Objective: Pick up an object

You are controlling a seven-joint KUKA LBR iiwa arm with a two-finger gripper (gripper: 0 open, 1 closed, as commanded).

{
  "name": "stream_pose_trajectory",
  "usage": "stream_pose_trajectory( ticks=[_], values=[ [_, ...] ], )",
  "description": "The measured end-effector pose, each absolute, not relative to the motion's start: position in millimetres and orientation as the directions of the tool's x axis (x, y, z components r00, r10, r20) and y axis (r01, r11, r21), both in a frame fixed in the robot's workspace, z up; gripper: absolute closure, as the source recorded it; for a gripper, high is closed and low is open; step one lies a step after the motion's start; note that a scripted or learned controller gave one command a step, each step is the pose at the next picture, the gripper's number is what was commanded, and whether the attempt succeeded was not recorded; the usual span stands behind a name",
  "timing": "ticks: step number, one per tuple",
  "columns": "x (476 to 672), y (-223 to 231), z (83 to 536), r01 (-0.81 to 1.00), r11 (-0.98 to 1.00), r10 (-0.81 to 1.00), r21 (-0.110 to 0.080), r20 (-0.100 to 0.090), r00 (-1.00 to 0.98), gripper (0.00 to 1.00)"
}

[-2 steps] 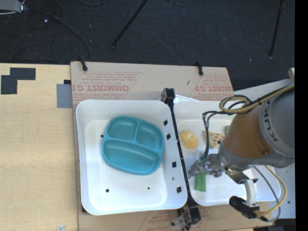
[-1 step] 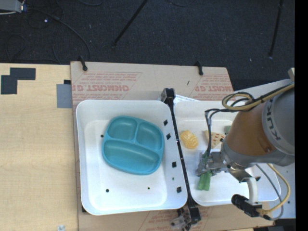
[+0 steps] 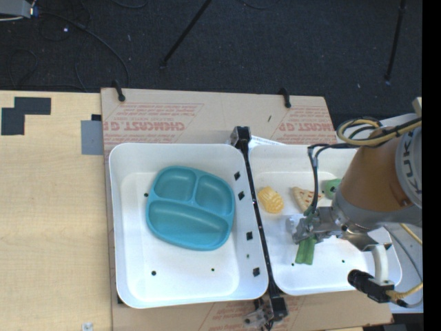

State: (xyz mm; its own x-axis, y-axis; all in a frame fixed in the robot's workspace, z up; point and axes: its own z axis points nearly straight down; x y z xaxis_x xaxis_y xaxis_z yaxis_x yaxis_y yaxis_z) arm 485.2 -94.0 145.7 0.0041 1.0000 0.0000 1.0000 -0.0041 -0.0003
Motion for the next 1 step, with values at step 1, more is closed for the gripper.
stream_pose_trajectory(
  ticks=[1],
  values=[
    [485.6, -91.7, 187.9, 1.000, 0.001, 1.000, 0.001, 0.000, -0.001, 1.00]
  ],
)
